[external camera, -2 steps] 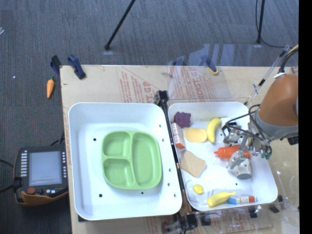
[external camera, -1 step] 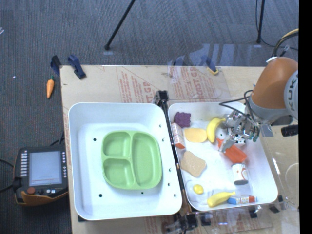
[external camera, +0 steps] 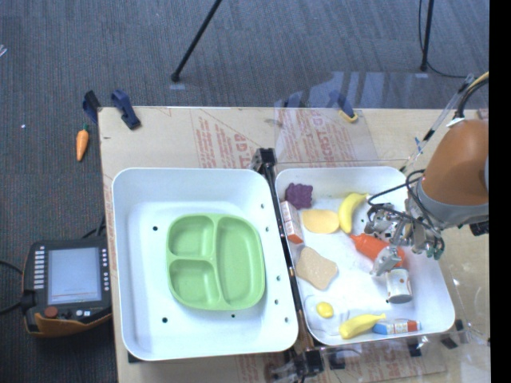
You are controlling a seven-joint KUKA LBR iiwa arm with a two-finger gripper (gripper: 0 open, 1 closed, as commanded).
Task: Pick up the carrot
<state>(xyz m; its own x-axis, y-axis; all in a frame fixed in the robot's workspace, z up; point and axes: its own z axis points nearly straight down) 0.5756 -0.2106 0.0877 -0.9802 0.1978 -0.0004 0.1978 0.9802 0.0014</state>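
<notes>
The carrot (external camera: 367, 245) is an orange piece lying in the middle of the right bin (external camera: 444, 295), pointing left, with its right end hidden under the gripper. The gripper (external camera: 390, 262) hangs low over the carrot's right end, reaching in from the right under the grey and orange arm (external camera: 455, 174). From above it looks to be touching or just over the carrot. Cables and the wrist hide the tips. A second small carrot (external camera: 81, 144) lies on the floor far to the left of the bench.
The right bin also holds purple grapes (external camera: 299, 194), a banana (external camera: 350, 211), a yellow piece (external camera: 321, 221), a bread slice (external camera: 316, 268), a second banana (external camera: 359, 323), a small tube (external camera: 397, 326) and a grey cylinder (external camera: 398, 287). A green divided plate (external camera: 215, 262) sits in the left bin (external camera: 128, 214).
</notes>
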